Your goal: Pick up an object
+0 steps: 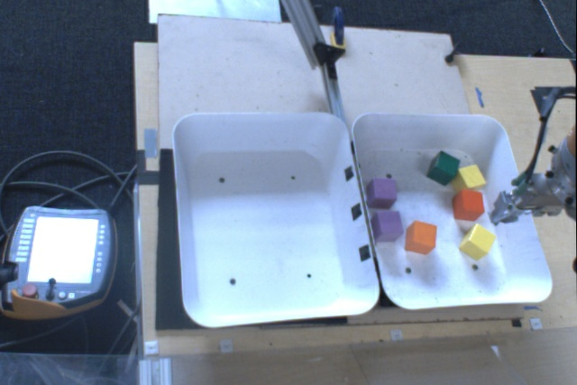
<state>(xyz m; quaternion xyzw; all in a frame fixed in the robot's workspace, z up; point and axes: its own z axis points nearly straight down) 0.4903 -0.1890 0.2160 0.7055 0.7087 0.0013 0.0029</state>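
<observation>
Two white bins (270, 135); seven cubes (420, 236): two purple, two yellow, one each green, red, orange.

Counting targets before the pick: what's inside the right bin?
The right bin holds seven cubes: two purple, green, two yellow, red, orange. The tool covers a bit of its right rim.

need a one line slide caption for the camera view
End effector at the right bin's edge, beside seven coloured blocks, nearest a red block and a yellow block.
</observation>
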